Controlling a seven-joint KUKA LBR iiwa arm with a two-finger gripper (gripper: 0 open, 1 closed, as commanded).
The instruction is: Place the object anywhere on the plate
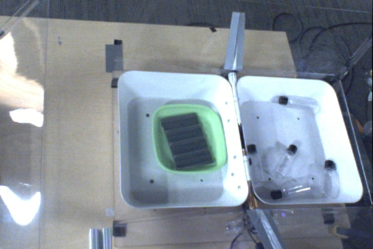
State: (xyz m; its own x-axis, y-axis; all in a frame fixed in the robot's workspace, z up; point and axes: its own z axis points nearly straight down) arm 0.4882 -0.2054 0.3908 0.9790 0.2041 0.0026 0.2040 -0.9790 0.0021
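A light green square plate (pixel 217 125) sits in the middle of the left white bin (pixel 134 143). A dark grey ribbed rectangular object (pixel 186 141) lies flat on the plate, turned slightly off the plate's sides. In the right white bin (pixel 344 143) lie several clear plastic tubes with black caps (pixel 285 154), scattered toward the front.
A grey metal post (pixel 235 41) stands behind the seam between the two bins. Small dark brackets (pixel 115 57) sit on the wooden bench at the back left. Cables (pixel 315 38) trail behind the right bin.
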